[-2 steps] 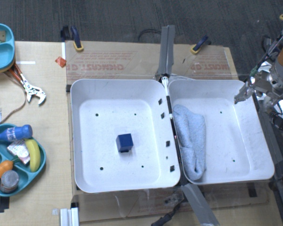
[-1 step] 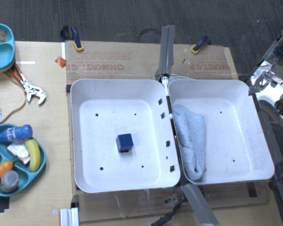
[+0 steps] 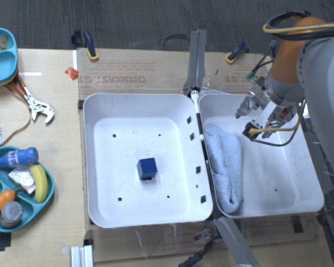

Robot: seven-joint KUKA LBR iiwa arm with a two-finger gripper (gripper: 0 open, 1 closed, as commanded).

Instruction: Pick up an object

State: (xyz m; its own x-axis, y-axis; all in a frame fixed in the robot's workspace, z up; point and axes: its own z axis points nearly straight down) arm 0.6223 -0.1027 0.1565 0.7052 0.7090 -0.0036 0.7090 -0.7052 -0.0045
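The pincer (image 3: 249,120) hangs over the right bin (image 3: 289,188), fingers spread and gripping nothing, just beside a folded grey-blue towel (image 3: 225,168) lying along that bin's left wall. A blue cube (image 3: 147,168) sits in the left bin (image 3: 100,149), well apart.

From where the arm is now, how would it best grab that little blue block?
Come straight down from above and pinch two opposite flat sides of the blue block. It sits alone on the left bin floor, well away from the walls, so the claw has room.

Bright, even overhead light (soft shadows), sharp focus.
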